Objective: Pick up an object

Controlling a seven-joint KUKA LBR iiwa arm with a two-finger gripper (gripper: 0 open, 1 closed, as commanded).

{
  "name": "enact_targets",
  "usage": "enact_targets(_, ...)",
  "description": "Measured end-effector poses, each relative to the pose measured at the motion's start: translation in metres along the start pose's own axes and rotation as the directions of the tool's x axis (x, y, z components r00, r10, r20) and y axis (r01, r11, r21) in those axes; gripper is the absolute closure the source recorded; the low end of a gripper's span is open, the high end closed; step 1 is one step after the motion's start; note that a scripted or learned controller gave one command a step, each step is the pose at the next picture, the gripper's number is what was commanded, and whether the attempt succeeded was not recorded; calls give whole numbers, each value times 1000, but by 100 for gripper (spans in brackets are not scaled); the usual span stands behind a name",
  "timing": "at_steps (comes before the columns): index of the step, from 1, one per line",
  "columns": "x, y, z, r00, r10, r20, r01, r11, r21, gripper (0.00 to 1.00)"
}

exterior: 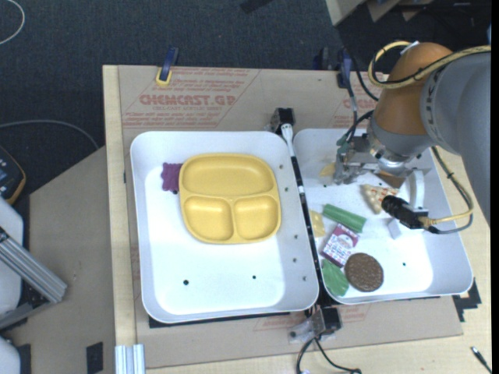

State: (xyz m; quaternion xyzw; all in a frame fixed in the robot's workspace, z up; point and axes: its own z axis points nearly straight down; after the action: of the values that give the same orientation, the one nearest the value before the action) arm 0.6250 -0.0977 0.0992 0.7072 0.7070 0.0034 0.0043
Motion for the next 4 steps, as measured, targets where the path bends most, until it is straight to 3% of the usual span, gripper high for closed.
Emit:
enact_targets(3, 10, 5, -129, 1000, -2, 0, 2, 1000, 4, 100)
enact_targets(4, 64, 5, -135, 1000, -7, -3, 7, 1000, 6, 100)
